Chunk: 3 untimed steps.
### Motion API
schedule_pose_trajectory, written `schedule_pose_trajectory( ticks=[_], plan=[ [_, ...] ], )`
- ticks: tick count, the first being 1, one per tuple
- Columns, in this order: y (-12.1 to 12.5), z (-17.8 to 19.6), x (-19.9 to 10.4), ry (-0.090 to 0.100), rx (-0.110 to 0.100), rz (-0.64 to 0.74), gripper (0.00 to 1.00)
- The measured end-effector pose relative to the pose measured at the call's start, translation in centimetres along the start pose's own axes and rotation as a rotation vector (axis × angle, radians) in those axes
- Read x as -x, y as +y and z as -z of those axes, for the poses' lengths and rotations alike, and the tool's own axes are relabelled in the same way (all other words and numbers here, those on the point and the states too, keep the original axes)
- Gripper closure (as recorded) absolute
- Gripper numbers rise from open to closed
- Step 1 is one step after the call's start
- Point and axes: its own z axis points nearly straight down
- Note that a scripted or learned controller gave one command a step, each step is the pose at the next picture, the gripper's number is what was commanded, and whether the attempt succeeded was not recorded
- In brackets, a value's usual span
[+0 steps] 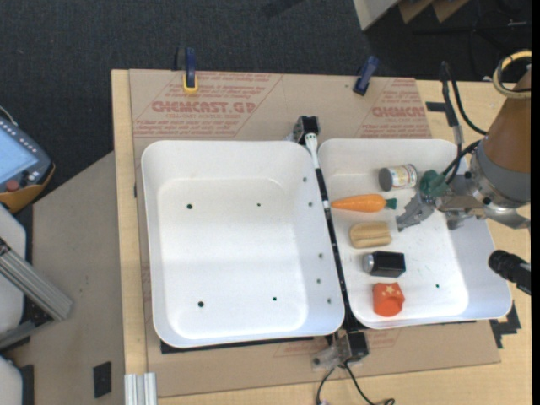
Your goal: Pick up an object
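Both shallow white bins (169, 251) sit level, yet the grey gripper (413, 213) (grip state unclear) could nudge the orange plastic carrot (361, 202) aside.

The scene is evenly and fairly brightly lit from above, so the two white bins (236, 243) look nearly washed out, with little surface detail and only soft, faint shadows along their inner walls. The dark floor (101, 24) around the bench stays dim and grainy. The whole picture is slightly soft, and the arm (510, 154) at the right edge looks a little blurred.
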Motion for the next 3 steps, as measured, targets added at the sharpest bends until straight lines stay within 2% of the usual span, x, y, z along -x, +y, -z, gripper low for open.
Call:
schedule_pose_trajectory(
  ticks=[1, 2, 3],
  plan=[
    [0.1, 1.1, 0.0, -0.001, 0.003, 0.000, 1.00],
    [-0.8, 10.6, -3.9, -0.001, 0.012, 0.006, 1.00],
    [-0.8, 11.0, -3.7, -0.002, 0.005, 0.002, 1.00]
  ],
)
